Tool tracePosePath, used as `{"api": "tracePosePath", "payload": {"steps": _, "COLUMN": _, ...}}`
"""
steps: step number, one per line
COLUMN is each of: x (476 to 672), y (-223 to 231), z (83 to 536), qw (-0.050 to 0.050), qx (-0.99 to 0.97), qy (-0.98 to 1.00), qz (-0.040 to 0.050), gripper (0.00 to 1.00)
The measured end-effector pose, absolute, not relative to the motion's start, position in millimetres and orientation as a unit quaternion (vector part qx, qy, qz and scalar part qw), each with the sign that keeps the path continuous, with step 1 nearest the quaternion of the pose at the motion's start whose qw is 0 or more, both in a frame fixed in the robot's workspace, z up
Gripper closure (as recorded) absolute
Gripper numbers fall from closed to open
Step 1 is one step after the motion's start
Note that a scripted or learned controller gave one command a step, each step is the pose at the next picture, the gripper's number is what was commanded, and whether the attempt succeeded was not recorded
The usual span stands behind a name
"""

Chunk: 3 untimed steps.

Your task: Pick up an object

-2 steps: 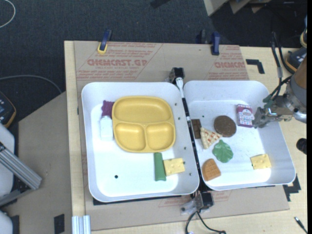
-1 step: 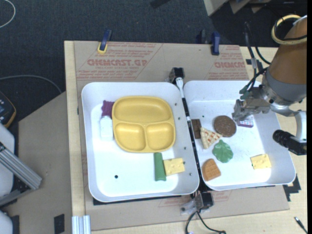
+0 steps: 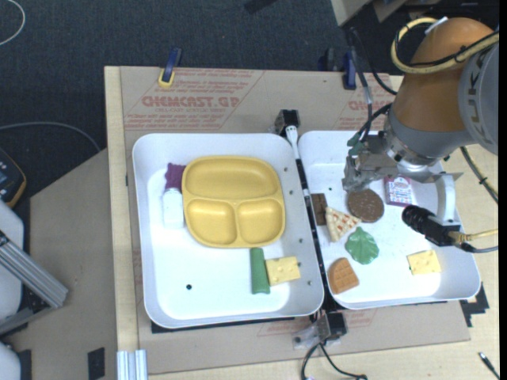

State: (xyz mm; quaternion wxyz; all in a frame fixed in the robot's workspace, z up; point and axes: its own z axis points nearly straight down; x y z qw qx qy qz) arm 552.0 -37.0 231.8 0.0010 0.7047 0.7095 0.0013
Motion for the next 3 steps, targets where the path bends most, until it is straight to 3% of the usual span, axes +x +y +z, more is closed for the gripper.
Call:
{"api": "tracePosePath", "payload": {"steps": 1, "x": 553.5, "y": -6.4, "z": 214.8, "qw": -0.002, "qx": 0.706, "qy": 0.708, "qz": -0.0010, "gripper": 1.00}}
{"api": "tracePosePath", "payload": {"steps": 3, "x": 546.6, "y": -4.2, "z": 225.6, "qw": 0.000, "qx": 0.707, "qy": 0.707, "qz": 0.0005, "gripper": 1.00}}
